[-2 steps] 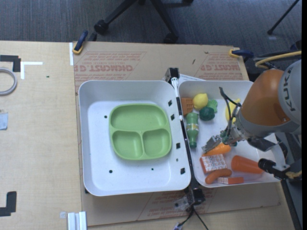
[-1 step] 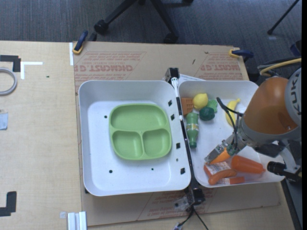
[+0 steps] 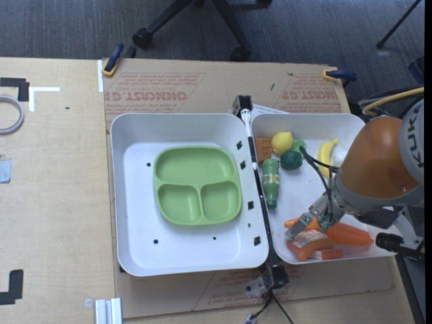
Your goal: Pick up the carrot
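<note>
The carrot [image 3: 351, 235] is a long orange piece lying along the front wall of the right bin [image 3: 307, 121], near its front right corner. My gripper [image 3: 304, 226] is down low in that bin, just left of the carrot's left end and over a second orange-red piece [image 3: 314, 250]. A thin orange bit [image 3: 291, 223] pokes out to the left of the gripper. The grey arm with its orange band [image 3: 378, 157] covers the right part of the bin.
At the back of the right bin lie a yellow lemon [image 3: 282, 141], a green bottle [image 3: 271, 179], a dark green vegetable [image 3: 291, 159] and a banana [image 3: 327, 152]. The left bin [image 3: 128, 194] holds a green divided plate [image 3: 198, 185].
</note>
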